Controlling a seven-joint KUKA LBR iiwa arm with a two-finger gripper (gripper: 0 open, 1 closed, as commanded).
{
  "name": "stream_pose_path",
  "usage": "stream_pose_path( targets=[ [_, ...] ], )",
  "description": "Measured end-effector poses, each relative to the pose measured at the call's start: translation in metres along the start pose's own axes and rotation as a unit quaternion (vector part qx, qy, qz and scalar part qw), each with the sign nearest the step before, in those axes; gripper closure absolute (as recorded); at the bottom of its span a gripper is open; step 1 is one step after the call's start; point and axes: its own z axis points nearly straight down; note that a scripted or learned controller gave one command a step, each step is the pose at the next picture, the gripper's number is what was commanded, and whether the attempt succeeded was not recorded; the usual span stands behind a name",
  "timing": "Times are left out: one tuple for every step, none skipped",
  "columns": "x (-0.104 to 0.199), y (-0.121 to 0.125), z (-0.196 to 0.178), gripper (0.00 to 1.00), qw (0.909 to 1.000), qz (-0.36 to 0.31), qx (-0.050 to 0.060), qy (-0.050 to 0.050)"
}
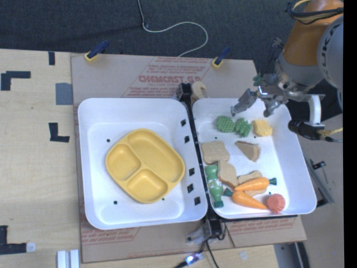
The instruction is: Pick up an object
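Up in the right part of the frame we see the gripper [257, 106] hanging over the far edge of the right bin [298, 166], its two fingers [241, 106] spread wide apart with nothing between them. The grey arm with its orange band [304, 38] reaches in from the upper right corner.

Just below the gripper, in the upper part of the right bin, lie a green bumpy piece [234, 125] and, beside it to the right, a yellow corn-like piece [262, 128]. Neither touches the fingers as far as we can tell. Toward the middle of that bin sit a slice of bread [215, 151] and a tan wedge [249, 149]. Lower down we find a green bottle-like toy [213, 186] along the bin's left wall, another tan slice [227, 175] next to it, and two orange carrots [252, 191] near the lower edge, with a red strawberry-like piece [275, 202] at the lower right.

In the left bin [92, 149], at the centre of the frame, a yellow divided tray [145, 164] lies flat, turned at an angle. Both bins rest on a sheet of cardboard [167, 77], and a white cable [173, 27] curls across the dark surface at the top.
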Motion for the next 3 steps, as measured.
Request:
stream_pose_path(
  targets=[
    [0.000, 0.002, -0.008, 0.00, 1.0000, -0.001, -0.007, -0.001],
    [0.006, 0.005, 0.055, 0.00, 1.0000, -0.002, -0.003, -0.001],
    [0.010, 0.003, 0.121, 0.00, 1.0000, -0.002, -0.003, -0.001]
  ],
)
